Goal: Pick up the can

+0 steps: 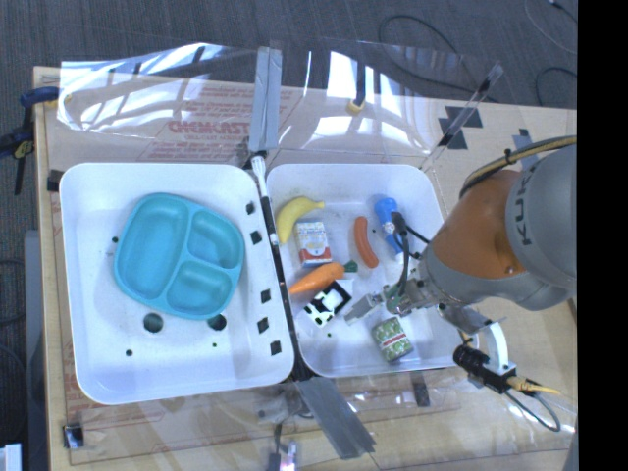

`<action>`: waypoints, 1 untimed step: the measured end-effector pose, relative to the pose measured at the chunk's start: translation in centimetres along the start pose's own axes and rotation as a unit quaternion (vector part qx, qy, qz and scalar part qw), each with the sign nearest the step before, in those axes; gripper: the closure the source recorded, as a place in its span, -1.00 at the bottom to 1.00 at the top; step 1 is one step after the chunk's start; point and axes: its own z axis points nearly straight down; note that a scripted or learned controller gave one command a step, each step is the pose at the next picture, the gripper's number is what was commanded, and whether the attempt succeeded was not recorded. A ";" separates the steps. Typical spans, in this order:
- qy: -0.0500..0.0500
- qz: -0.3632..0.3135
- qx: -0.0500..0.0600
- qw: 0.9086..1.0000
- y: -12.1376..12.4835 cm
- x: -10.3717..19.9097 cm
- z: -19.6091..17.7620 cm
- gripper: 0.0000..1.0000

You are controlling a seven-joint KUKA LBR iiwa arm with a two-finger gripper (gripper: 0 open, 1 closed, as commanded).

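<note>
Can (pixel 392 340): lies on its side near the front edge of the right bin (pixel 429 186), green-patterned label up.
Gripper (pixel 385 302): just above the can, its open-or-closed state impossible to tell.
Carrot (pixel 316 279): left of the gripper, mid-bin.
Banana (pixel 293 214): far-left corner.
Blue tray (pixel 180 254): left bin (pixel 88 194).
</note>
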 end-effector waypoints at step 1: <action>0.001 0.011 0.001 1.000 0.0 0.1 1.2 -1.00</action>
